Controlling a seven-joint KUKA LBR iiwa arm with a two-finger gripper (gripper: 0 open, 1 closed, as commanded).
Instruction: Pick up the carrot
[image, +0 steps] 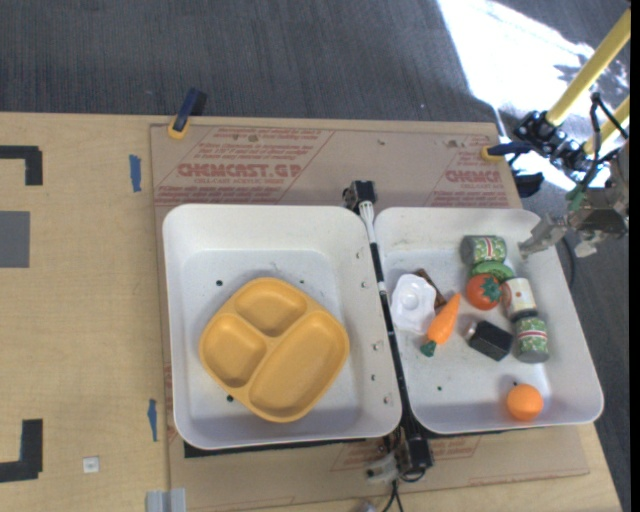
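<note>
Right bin (590, 395): carrot (441, 323) (tilted) well left of pincer (560, 232).

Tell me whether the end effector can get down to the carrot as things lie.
Probably yes. The carrot lies uncovered in the right bin, top side free. A white object touches its left side, and a tomato sits close on the right, so room is tight.
</note>
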